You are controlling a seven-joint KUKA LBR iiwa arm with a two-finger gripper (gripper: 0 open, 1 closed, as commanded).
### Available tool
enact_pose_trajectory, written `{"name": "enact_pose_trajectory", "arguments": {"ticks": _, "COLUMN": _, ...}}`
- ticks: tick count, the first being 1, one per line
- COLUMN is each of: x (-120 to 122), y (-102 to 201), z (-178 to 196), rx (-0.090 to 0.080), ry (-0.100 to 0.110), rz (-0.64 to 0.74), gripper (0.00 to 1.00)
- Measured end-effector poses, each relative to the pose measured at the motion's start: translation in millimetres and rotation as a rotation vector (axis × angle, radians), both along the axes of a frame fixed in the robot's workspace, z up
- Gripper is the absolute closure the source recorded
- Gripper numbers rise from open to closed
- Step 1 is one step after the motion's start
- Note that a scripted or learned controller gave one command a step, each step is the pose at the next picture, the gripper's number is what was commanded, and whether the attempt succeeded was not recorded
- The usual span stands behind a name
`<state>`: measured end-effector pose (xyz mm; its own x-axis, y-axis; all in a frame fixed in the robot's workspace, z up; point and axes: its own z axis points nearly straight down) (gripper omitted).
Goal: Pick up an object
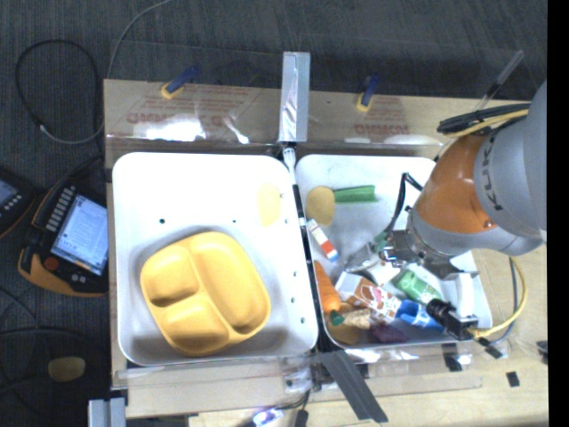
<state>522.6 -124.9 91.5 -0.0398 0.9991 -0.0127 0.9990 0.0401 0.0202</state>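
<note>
bench (418, 114): brown top | on it: left bin (133, 176), right bin (427, 163), side by side

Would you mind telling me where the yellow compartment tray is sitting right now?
The yellow compartment tray lies in the left bin, toward its near edge, across the divider from the carrot in the right bin.

Dark carpet floor (373, 16); black cable (53, 92); wooden bench (222, 105).
</note>
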Motion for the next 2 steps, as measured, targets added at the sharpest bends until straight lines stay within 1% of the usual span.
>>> {"name": "enact_pose_trajectory", "arguments": {"ticks": 1, "x": 2, "y": 3, "z": 10, "rx": 0.005, "ry": -0.003, "rz": 0.004, "gripper": 1.00}}
{"name": "enact_pose_trajectory", "arguments": {"ticks": 2, "x": -31, "y": -12, "z": 1, "rx": 0.007, "ry": -0.004, "rz": -0.042, "gripper": 1.00}}
